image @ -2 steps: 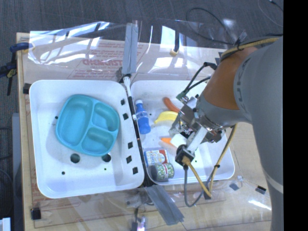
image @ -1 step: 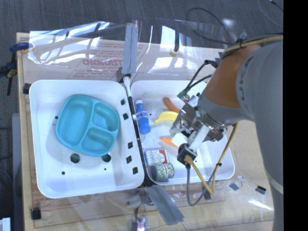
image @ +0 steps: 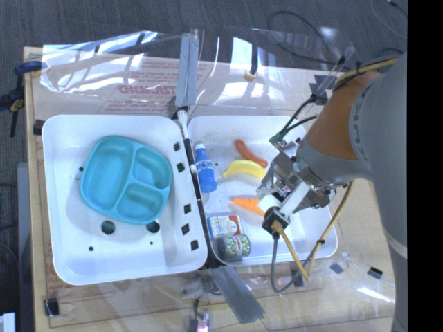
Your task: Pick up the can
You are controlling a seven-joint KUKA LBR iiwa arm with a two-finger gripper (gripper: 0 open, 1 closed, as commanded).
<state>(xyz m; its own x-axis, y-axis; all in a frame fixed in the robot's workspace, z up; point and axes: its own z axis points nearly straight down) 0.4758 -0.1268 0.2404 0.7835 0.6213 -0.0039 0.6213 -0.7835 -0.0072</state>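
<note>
can [image: 231, 236] sits in the right bin [image: 228, 133], down in the 7 o'clock corner, close against the bin wall on its 9 o'clock side. white/red label toward 12, green band toward 6. looks to be lying on its side w/ its axis running roughly 12–6, but can't be sure from this angle.

pincer [image: 271, 194] hangs over the middle of the same bin, by the 3 o'clock end of the carrot [image: 246, 204], w/ the banana [image: 243, 169] at about 10 o'clock from it. nothing seen pinched in it. spread or pressed together: can't tell, it's a blur of metal here. can is at approx 7–8 o'clock from the pincer, near but apart, no contact.

handling, my guess: small toy-size can, prob light and stiff, won't crush. smooth round wall, so it's slippery and apt to roll or squirt out if nipped off-centre. best hold is across the curved body at mid-length, closing square to its axis. the bin wall and corner crowd the 9 and 6 o'clock sides, so little room there. approach from straight above, offset toward 3 o'clock.

bottle [image: 205, 171] at 12 o'clock of the can is well clear.
</note>
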